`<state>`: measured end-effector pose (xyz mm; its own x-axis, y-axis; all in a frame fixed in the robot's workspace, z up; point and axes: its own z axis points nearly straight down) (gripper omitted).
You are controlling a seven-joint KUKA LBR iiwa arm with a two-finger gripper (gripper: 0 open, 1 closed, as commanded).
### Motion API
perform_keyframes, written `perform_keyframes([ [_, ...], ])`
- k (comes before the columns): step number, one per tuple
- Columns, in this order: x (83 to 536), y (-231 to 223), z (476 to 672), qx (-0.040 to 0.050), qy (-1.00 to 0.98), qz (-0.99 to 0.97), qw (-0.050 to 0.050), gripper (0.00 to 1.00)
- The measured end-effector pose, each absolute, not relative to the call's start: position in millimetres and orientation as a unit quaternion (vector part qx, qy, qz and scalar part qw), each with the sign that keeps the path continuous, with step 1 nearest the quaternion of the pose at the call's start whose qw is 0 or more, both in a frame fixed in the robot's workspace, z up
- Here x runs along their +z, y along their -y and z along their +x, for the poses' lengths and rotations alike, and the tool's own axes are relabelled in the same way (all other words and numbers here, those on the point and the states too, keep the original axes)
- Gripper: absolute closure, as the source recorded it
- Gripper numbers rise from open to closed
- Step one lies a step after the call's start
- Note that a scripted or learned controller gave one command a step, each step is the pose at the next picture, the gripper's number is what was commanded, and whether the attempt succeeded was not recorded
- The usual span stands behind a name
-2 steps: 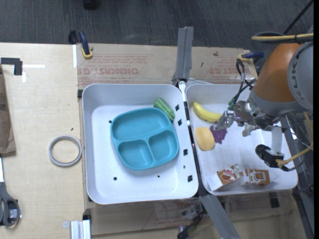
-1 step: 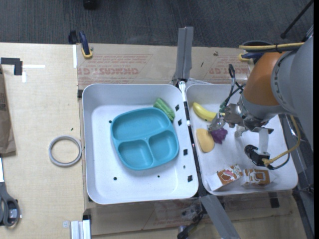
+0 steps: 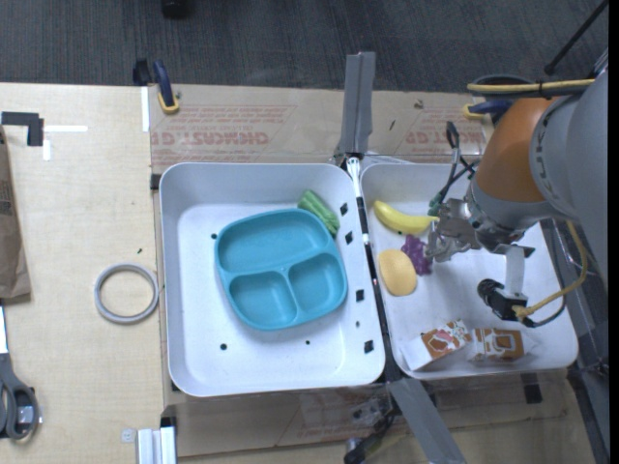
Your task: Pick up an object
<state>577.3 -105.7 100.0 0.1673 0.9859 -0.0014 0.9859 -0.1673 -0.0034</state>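
Pale wooden bench (image 3: 77, 182) runs under dark floor at the 12 o'clock edge and bears two white bins side by side.

Left bin (image 3: 184, 259): one blue divided plate (image 3: 280, 269) at its middle. A green item (image 3: 319, 211) touches the plate's rim at 1 o'clock; it is partly tucked behind the rim and its kind cannot be made out.

Right bin (image 3: 450, 303): the grey arm (image 3: 571, 153) with its orange band enters from 3 o'clock and covers much of the bin's far corner. The gripper (image 3: 440, 247) hangs over the bin's middle. Whether it is released or clenched cannot be told from this angle, and nothing is seen held in it.

Objects relative to the gripper:
- Purple grapes (image 3: 417, 253) at 9 o'clock, just beside it; whether they touch cannot be told.
- Banana (image 3: 401, 220) at 10 o'clock, near, its right end reaching towards the gripper body.
- Yellow rounded fruit (image 3: 397, 272) at 8 o'clock, touching the grapes and lying against the bin's left wall.
- Printed carton (image 3: 474, 344) at 5 o'clock, well apart, flat along the near wall; its print is too small to read.

Bench outside the bins: a pale ring (image 3: 100, 293) at 9 o'clock of the left bin. Scissors (image 3: 14, 409) at the 8 o'clock corner are cut off by the frame edge.
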Motion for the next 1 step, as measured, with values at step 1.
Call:
perform_keyframes([
  [1,91.2,137.3,609.2,0.0012,0.624,-0.782,0.000,1.00],
])
